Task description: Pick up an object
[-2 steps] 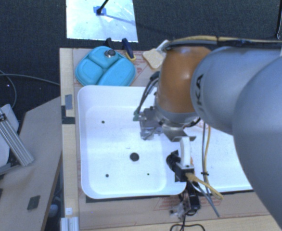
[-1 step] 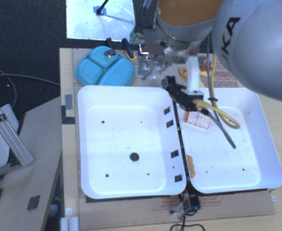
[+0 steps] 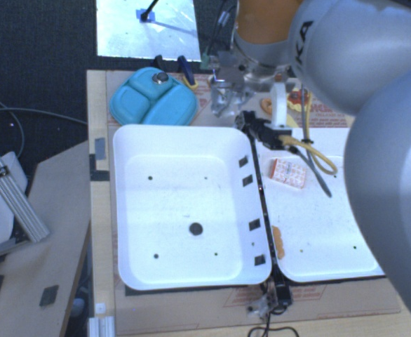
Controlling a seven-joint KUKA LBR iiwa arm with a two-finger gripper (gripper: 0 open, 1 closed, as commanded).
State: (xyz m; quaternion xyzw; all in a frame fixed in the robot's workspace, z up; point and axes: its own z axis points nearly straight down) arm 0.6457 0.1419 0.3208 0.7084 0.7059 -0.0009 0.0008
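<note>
You'll find the red-and-white packet [image 3: 289, 173] lying flat in the right bin [image 3: 332, 258], close to the divider between bins. It looks light, thin and crinkly; take it across its short edges. The gripper [image 3: 226, 100] hovers beyond the divider's far end; I cannot tell how it is set.

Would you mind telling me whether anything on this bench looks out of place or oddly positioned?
Yes: the blue divided tray lies on the bench behind the left bin rather than in either bin, tilted askew. In the right bin, a small orange-brown piece sits pressed against the wall between the bins.
</note>
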